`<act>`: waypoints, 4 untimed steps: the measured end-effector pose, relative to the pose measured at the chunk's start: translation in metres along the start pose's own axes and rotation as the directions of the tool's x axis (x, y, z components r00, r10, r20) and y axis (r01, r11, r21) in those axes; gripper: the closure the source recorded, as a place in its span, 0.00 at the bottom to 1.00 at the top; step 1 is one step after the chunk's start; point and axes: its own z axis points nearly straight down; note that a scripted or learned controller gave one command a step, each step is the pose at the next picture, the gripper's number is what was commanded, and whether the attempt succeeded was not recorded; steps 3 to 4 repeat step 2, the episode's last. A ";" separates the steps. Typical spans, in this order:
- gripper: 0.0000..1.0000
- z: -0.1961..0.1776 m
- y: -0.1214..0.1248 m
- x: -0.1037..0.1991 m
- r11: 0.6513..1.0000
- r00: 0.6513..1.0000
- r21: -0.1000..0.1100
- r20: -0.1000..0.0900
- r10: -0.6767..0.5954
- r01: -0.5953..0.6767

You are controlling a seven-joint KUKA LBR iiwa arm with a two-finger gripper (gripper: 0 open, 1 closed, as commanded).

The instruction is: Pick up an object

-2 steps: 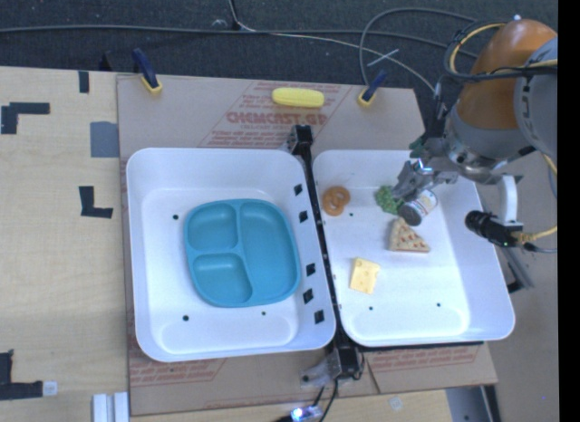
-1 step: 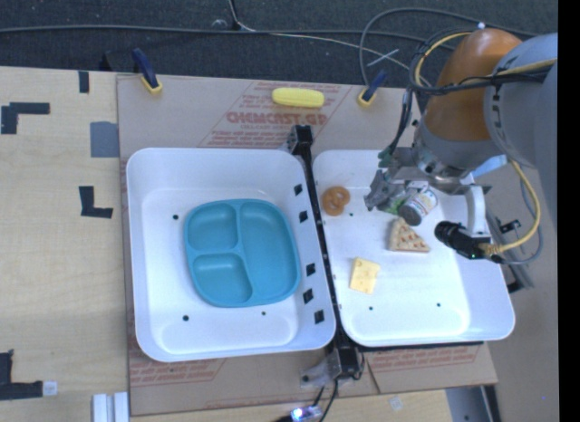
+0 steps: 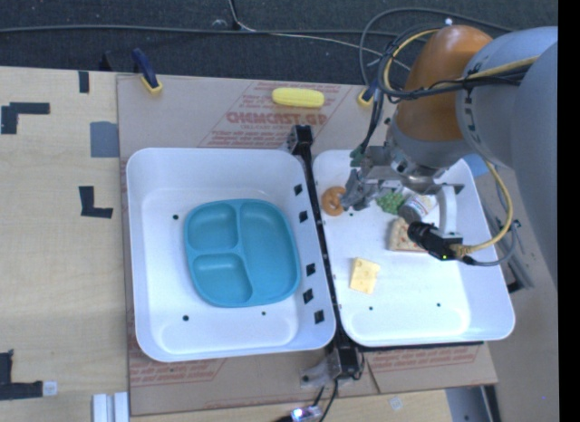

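Observation:
The right bin (image 3: 453,321) holds a yellow cheese slice (image 3: 364,276), a round brown pretzel-like piece (image 3: 333,201) near its left wall, a green leafy item (image 3: 391,202) and a tan toast piece (image 3: 401,235). My gripper (image 3: 356,192) hangs low over the bin's upper left part, just right of the brown piece and left of the green item. The arm's grey wrist and orange band rise above it.
The left bin (image 3: 149,185) contains a blue divided plate (image 3: 242,251). A yellow banana-shaped object (image 3: 297,97) lies on the cardboard behind the bins. Black clips run along the divider (image 3: 313,221) between the bins. Cables loop around the arm.

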 end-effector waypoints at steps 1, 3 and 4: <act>1.00 -0.018 -0.014 0.049 1.000 1.000 0.000 0.000 -0.001 0.001; 1.00 -0.010 -0.027 0.103 1.000 1.000 0.001 0.000 -0.001 0.001; 1.00 -0.010 -0.027 0.103 1.000 1.000 0.001 0.000 -0.001 0.001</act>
